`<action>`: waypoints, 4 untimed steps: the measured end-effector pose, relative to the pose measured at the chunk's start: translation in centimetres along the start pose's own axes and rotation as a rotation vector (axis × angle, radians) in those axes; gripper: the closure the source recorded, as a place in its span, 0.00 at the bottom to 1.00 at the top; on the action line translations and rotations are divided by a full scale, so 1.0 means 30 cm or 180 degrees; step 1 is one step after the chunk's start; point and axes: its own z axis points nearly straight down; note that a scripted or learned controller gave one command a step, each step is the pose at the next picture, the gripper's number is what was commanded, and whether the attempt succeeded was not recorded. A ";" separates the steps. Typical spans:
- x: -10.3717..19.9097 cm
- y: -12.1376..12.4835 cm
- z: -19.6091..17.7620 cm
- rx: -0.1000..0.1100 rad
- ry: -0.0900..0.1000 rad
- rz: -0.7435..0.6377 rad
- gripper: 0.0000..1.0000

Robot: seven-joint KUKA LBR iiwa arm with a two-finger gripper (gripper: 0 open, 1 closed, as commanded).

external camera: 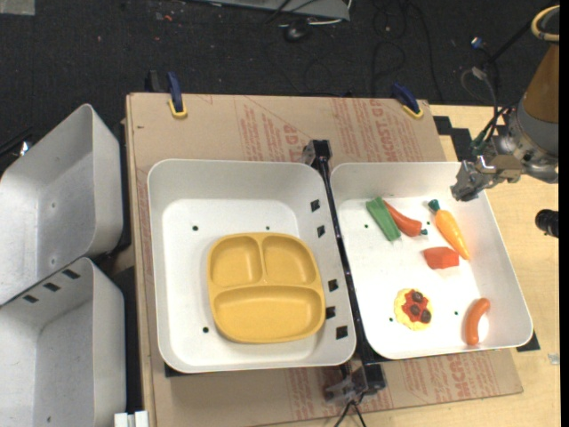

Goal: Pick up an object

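in the camera view the gripper (468, 188) is hanging over the far right corner of the right bin (511, 278), just above its rim, and nothing is sitting between its fingers; whether they are parted or pressed together i cannot tell from here. the toy carrot (449, 227) is lying just below and slightly left of the gripper, the nearest candidate. further left of it the green strip (384, 219) and the orange-red pepper piece (406, 221) are touching each other. below the carrot the red wedge (441, 257) is sitting alone, and further toward the near side the small pizza (413, 308) and the sausage (476, 320) are resting well apart.

judging by this, the approach is in hand and no grasp is made yet. the next move is probably calling for a short shift inward and a descent onto the carrot, lining the fingers across its narrow body.

the bin wall is running close beside the gripper, so room is tight on that side, while open white floor is lying around the carrot toward the centre. the left bin (169, 238), holding the yellow divided plate (265, 286), is sitting far to the gripper's left, beyond the divider
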 end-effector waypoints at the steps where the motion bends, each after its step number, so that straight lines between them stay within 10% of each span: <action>1: 0.178 -0.059 0.043 0.0028 0.0015 -0.0016 1.00; 4: 0.682 -0.176 0.080 0.0027 0.0016 -0.0024 1.00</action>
